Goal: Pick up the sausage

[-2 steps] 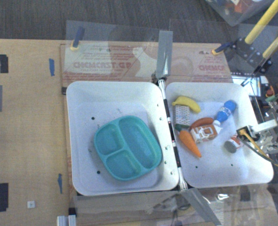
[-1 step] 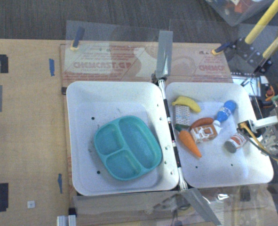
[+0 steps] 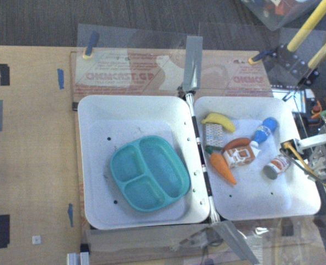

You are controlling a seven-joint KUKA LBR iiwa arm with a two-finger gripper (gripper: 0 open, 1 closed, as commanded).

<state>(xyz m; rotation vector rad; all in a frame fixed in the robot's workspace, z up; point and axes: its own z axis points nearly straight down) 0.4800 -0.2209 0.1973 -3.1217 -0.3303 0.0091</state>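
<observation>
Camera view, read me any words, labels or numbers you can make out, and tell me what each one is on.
"CHOICECAST.GB", roughly, faint red print on the cardboard sheet behind the bins; the letters are blurred, so this is uncertain.
Red print on the cardboard's right part: too blurred to read.
Small carton and can labels: too small to read.

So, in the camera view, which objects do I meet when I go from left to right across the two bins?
Teal three-compartment plastic plate → orange toy carrot → reddish-brown toy sausage → blue-capped plastic bottle → small grey-ended can. The yellow banana, the grey block and the carton overlap the others in this order, so I leave them out.
</observation>
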